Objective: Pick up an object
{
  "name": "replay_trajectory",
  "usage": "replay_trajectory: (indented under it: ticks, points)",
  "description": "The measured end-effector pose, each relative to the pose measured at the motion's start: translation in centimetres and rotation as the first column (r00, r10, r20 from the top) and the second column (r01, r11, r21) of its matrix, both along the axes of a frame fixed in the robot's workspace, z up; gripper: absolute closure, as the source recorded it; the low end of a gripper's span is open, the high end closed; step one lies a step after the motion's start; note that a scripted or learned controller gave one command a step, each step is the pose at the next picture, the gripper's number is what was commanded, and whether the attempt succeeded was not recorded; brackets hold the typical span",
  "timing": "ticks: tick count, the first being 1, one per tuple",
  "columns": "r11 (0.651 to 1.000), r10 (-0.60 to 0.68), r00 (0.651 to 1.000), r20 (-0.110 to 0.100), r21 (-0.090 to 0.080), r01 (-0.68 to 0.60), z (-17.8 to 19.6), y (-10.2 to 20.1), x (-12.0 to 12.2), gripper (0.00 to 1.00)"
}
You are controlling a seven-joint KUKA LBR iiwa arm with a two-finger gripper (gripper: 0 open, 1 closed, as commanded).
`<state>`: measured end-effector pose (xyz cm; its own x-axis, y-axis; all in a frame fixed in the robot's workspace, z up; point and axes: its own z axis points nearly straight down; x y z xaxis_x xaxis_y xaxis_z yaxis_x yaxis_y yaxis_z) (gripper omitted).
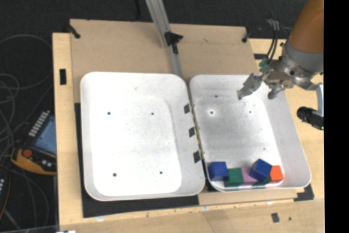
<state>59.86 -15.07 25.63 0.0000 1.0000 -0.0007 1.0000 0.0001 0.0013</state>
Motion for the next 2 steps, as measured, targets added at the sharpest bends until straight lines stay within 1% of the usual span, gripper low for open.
replay_trajectory:
  ticks: [1,2]
  points:
    - [1.0,0.008,1.0,0.005,0.0,-0.008,2.7,5.4,4.4,0.0]
    - [1.0,-0.003,1.0,-0.011,0.001,0.003,-11.2,1.8,-3.5,0.0]
